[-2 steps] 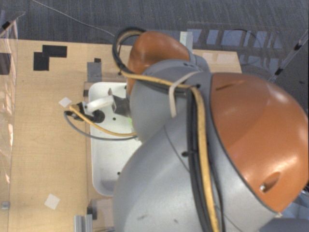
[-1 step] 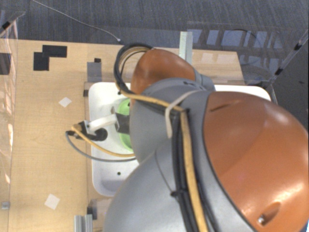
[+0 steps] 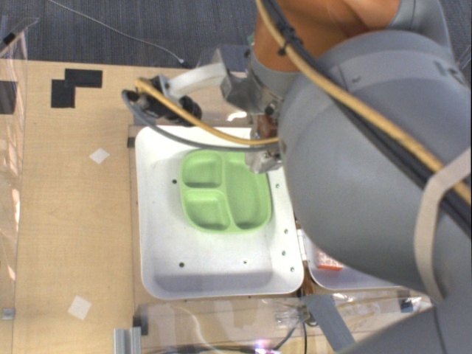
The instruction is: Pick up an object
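Green divided tray [image 3: 223, 191] lies flat in the left white bin [image 3: 158, 220], toward its far right, not yet lifted. The grey arm [image 3: 369, 161] looms over the right side. Its gripper [image 3: 263, 155] sits at the tray's far right edge; I cannot tell its grip state.

Arm: grey iiwa arm [image 3: 369, 161] reaches in from the right — its bulky links cover the upper right of the view
Wrist: orange band [image 3: 324, 13] at the top, a yellow cable [image 3: 221, 133] running beside it
Gripper: gripper [image 3: 264, 155] sits low at the wrist's left end — pointing down
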Controlling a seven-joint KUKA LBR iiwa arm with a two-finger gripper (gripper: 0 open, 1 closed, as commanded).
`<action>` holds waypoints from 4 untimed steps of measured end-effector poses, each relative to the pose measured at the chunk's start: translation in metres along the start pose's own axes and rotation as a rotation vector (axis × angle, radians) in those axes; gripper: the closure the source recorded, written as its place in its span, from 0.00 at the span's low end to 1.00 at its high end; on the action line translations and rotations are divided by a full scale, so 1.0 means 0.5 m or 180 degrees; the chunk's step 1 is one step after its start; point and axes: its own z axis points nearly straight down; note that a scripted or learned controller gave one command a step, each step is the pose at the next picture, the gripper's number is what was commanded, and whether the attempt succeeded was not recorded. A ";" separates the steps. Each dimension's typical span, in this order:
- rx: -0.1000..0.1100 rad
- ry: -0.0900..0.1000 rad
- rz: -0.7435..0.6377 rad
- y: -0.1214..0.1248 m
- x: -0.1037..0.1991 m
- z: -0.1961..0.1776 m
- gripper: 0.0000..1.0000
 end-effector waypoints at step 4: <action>-0.0022 -0.0047 -0.2843 -0.003 -0.005 0.241 1.00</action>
